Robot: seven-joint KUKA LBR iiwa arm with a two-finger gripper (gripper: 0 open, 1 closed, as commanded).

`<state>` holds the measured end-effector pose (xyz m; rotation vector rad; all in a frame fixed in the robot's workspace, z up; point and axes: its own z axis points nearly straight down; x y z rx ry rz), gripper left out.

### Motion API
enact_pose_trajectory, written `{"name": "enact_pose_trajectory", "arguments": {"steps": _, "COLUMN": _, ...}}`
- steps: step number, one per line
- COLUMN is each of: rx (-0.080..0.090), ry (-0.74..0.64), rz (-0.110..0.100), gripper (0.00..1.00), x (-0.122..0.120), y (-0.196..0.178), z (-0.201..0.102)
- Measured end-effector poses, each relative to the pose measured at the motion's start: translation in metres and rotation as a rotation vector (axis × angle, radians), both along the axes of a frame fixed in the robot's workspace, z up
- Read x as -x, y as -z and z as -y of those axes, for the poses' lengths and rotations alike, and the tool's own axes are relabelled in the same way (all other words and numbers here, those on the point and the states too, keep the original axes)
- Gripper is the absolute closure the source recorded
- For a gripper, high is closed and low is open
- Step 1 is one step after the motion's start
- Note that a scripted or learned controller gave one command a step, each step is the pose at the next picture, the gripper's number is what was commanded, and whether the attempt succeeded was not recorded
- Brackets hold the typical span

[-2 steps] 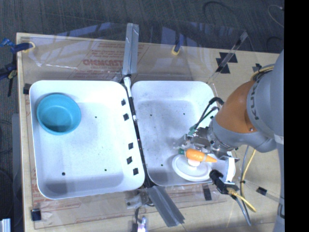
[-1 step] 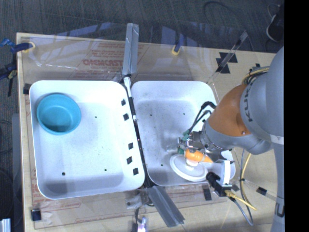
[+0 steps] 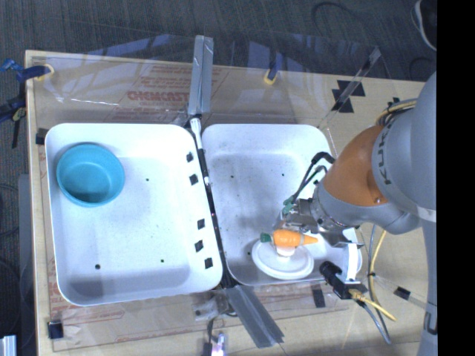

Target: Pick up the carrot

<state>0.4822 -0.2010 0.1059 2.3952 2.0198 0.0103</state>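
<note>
carrot (image 3: 288, 238): right bin (image 3: 245, 154), near front edge, atop white plate (image 3: 282, 265) | long axis left-right, tip rightward, green end left | gripper (image 3: 297, 217): just above carrot, claw state cannot be told | blue bowl (image 3: 90, 173): left bin (image 3: 148, 258)

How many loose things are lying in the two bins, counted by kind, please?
Bowl: 1, the blue bowl in the left bin.
Carrot: 1, the orange carrot in the right bin, lying on top of the plate.
Plate: 1, the white plate at that bin's near edge.
Total: 3
</note>
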Motion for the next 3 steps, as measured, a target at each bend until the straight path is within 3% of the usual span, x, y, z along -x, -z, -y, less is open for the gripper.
{"name": "enact_pose_trajectory", "arguments": {"steps": 1, "rx": 0.000, "ry": -0.001, "rz": 0.000, "gripper": 0.00, "x": 0.000, "y": 0.000, "z": 0.000}}
{"name": "enact_pose_trajectory", "arguments": {"steps": 2, "rx": 0.002, "ry": -0.306, "rz": 0.001, "gripper": 0.00, "x": 0.000, "y": 0.010, "z": -0.018}}
{"name": "enact_pose_trajectory", "arguments": {"steps": 3, "rx": 0.003, "ry": -0.311, "rz": 0.004, "gripper": 1.00, "x": -0.002, "y": -0.001, "z": -0.018}}
